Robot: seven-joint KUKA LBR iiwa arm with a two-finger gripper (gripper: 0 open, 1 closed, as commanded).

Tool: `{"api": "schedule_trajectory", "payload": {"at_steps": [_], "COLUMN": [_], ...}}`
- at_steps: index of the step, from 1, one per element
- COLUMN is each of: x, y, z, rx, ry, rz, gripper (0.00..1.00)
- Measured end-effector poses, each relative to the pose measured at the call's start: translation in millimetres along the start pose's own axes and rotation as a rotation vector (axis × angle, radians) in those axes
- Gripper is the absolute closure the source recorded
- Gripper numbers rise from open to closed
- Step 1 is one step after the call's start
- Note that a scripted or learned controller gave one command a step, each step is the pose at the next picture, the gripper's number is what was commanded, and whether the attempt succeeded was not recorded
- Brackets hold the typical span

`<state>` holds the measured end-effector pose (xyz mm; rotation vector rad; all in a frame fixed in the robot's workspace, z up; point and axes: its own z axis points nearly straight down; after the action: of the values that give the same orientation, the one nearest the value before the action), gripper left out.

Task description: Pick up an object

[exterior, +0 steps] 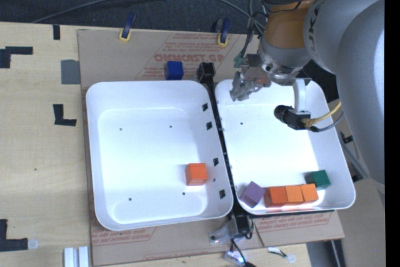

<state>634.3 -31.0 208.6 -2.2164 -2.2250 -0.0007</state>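
My gripper (240,92) hangs over the far left corner of the right bin (269,134), under the orange wrist band. Nothing shows between its fingertips. An orange cube (196,173) lies in the left bin (125,134), toward its near right side. Along the right bin's near wall sit a purple block (252,194), two orange blocks (275,196) (294,194), a lighter orange block (309,192) and a green block (319,179). All of these lie well away from the gripper.
A blue cube (174,69) rests on the cardboard behind the left bin. Black clips (205,71) run along the seam between the bins. A black fitting with a yellow hose (294,116) hangs over the right bin. Cables trail across the dark floor behind.
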Motion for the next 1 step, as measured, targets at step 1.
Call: {"api": "schedule_trajectory", "payload": {"at_steps": [1], "x": [59.1], "y": [-12.0], "z": [-8.3], "rx": [0.0], "ry": [0.0], "rz": [-0.001], "gripper": [1.0]}}
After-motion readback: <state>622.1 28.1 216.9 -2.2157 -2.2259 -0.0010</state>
